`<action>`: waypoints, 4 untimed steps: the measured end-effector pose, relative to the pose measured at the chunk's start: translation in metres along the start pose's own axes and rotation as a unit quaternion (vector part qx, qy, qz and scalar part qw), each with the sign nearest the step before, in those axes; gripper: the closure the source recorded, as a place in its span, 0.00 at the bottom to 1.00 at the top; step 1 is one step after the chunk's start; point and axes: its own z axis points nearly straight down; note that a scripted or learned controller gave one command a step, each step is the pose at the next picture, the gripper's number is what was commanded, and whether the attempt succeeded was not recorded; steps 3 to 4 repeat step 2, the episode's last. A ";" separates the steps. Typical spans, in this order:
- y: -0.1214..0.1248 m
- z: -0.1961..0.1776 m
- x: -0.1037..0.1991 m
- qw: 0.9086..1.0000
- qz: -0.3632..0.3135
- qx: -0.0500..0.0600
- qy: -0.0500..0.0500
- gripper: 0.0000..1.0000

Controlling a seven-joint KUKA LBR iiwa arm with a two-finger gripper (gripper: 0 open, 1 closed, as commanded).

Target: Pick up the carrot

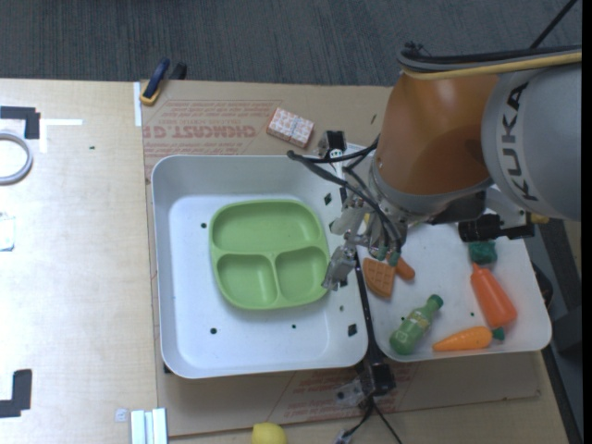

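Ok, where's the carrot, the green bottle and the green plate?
carrot (462,340), camera view, middle of its orange body.
green bottle (413,326), camera view, middle of its body.
green plate (268,252), camera view, ridge between its compartments.

There are two white bins: the left bin (176,340) and the right bin (527,336). In the left bin lies one green divided plate (268,252) with three compartments. In the right bin I count one carrot (464,340), one orange bottle (491,296), one green bottle (414,325), one waffle (377,277), and one dark green item (481,252), which is perhaps a second vegetable, but it is half hidden. On the bench outside the bins there are one small patterned box (290,127), one blue marker (155,80) and one yellow ball (268,433). One arm (453,128) is there.
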 end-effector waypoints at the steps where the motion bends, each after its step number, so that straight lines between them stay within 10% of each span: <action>1: 0.000 -0.010 -0.001 1.000 0.001 -0.001 -0.001 1.00; 2: -0.082 -0.130 -0.004 1.000 -0.003 -0.001 -0.003 1.00; 4: -0.082 -0.130 -0.004 1.000 -0.003 -0.001 -0.003 1.00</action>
